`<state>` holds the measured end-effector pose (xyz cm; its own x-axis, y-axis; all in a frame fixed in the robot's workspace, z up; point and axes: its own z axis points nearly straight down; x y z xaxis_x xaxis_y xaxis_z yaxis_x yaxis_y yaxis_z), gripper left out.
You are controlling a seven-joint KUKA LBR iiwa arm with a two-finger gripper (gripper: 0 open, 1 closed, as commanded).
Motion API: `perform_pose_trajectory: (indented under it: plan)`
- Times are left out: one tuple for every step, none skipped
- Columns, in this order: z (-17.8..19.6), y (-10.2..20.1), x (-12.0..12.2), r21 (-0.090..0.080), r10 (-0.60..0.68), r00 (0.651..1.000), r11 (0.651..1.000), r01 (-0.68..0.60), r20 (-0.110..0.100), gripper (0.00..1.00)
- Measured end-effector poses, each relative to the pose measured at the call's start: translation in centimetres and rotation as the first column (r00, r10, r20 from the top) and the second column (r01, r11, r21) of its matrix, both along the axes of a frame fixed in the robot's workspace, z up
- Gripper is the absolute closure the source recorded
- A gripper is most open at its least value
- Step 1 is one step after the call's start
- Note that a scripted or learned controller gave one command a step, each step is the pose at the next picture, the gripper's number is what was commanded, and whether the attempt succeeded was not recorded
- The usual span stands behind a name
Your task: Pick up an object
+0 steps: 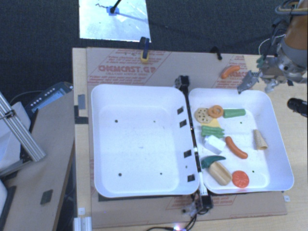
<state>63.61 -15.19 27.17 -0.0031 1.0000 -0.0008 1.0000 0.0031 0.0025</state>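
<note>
Toy food lies in the right bin: a cookie, an orange ring, a green cucumber, green beans, a white block, an orange sausage, a tan cone, a dark green pepper, a bread roll and a red tomato. My gripper hangs over the bin's far rim at the upper right. It is open, with nothing between its fingers, and stands apart from all the food.
A second orange sausage lies on the board behind the right bin, just left of the gripper. The left bin sits beside it, past black clips. A yellow-blue clamp and a shiny sheet lie farther back.
</note>
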Motion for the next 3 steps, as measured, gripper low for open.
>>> perform_pose_trajectory:
  plan:
    - [-14.8, -5.7, 1.9, 0.001, -0.005, 1.0, 1.0, 0.005, -0.011, 0.0]
    - [-12.7, -5.5, 2.4, -0.002, 0.001, 1.0, 1.0, -0.001, 0.004, 1.0]
    - [-19.1, -0.2, 0.1, 0.004, 0.004, 1.0, 1.0, -0.004, -0.006, 1.0]
